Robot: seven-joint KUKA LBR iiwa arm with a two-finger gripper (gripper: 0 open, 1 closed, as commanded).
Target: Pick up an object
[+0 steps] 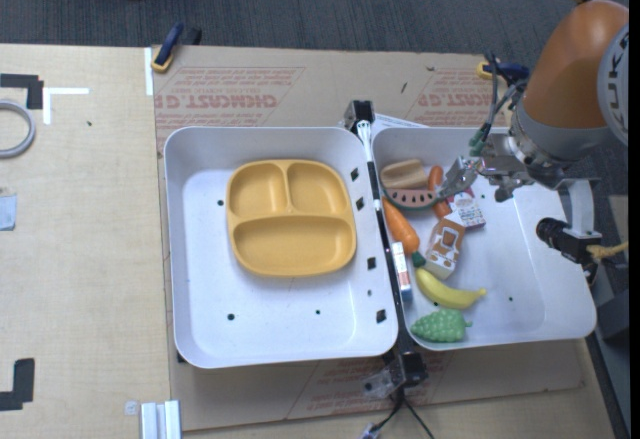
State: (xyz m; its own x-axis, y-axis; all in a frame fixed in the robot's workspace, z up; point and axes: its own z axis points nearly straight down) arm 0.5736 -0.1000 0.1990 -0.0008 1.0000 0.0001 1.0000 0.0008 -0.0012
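Gripper (456, 179) right of centre, finger state indiscernible. Small carton (446, 245) below: probably light, rigid, slightly crushable. Grasp across narrow flat sides, clear of banana (447, 289).

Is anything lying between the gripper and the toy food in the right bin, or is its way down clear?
Nothing visible stands in the way. The gripper hangs directly above the pile in the right bin, beside the watermelon slice and just above the small carton; the banana lies further off.
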